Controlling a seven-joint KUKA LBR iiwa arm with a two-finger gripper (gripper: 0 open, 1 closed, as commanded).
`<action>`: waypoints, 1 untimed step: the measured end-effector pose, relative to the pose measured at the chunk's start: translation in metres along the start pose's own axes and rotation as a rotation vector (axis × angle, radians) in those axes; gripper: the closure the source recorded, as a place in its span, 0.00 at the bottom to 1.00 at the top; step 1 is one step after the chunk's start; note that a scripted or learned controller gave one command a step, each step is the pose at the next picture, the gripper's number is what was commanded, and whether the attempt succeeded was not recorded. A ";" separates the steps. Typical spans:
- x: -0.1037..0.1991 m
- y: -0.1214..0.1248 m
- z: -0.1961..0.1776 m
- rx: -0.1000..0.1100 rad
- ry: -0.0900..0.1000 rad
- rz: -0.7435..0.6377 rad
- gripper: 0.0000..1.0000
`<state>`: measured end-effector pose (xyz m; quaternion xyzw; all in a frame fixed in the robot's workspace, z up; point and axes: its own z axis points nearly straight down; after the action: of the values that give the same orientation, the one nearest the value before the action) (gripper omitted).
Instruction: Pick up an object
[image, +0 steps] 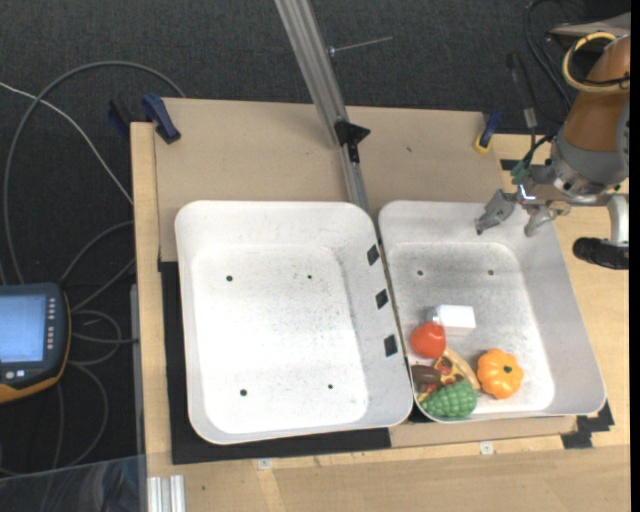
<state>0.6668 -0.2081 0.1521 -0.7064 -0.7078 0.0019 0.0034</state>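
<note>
The end effector (512, 216), fingers spread and pinching nothing, hangs over the right bin's (545, 290) far rim; the nearest object, a white block (456, 318), lies toward seven o'clock from it.

Your arm (597, 110) reaches in from the right, orange band above the wrist, gripper (513, 218) pointing down, its two fingers (491, 215) spread apart with nothing between them.
</note>
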 end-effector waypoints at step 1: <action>0.001 0.000 0.053 -0.001 0.000 0.000 0.00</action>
<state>0.6660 -0.2069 0.0990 -0.7064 -0.7078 0.0016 0.0030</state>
